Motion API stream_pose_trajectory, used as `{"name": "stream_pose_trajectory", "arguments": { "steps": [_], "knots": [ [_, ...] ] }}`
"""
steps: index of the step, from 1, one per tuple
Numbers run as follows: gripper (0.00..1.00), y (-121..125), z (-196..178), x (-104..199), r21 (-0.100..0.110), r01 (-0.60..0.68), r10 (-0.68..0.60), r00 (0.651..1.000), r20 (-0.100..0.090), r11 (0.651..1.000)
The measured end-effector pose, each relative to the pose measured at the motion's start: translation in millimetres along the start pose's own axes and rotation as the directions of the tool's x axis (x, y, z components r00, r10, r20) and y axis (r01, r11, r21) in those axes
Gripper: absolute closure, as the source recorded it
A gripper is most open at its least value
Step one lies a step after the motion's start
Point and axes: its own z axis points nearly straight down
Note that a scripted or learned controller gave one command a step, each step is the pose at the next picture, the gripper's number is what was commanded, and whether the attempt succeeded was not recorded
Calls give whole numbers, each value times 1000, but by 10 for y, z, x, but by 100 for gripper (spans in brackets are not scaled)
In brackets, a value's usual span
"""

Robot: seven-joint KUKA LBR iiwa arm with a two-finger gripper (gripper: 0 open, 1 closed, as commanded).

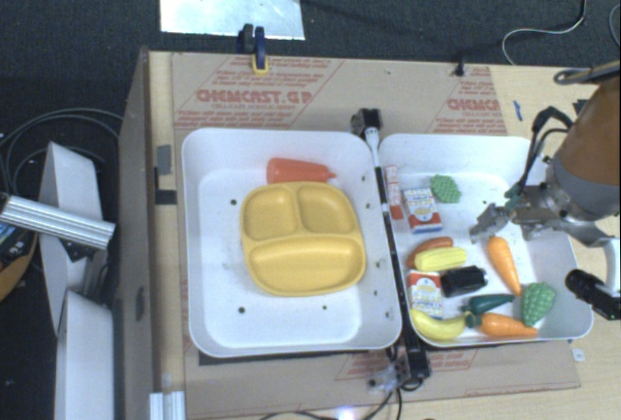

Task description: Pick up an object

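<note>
The right bin holds several toy foods: an orange carrot, a second carrot, a green broccoli, a yellow corn cob, a black block, a banana, a small carton and a green knobbly piece. My gripper hangs low over the right bin, just above the upper end of the first carrot. Nothing is visibly held in it.
The left bin carries a yellow divided plate with a red-orange piece behind it. A black clamp sits at the top of the wall between the bins. Cables lie on the floor at left and upper right.
</note>
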Motion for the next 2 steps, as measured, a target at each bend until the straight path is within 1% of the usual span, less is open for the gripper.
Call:
{"name": "stream_pose_trajectory", "arguments": {
  "steps": [1,2],
  "knots": [
    [0,137,618,-293,1,-2,2,1000,0,1000],
    [0,-4,1076,-314,-1,-1,1,1000,0,1000]
  ]
}}
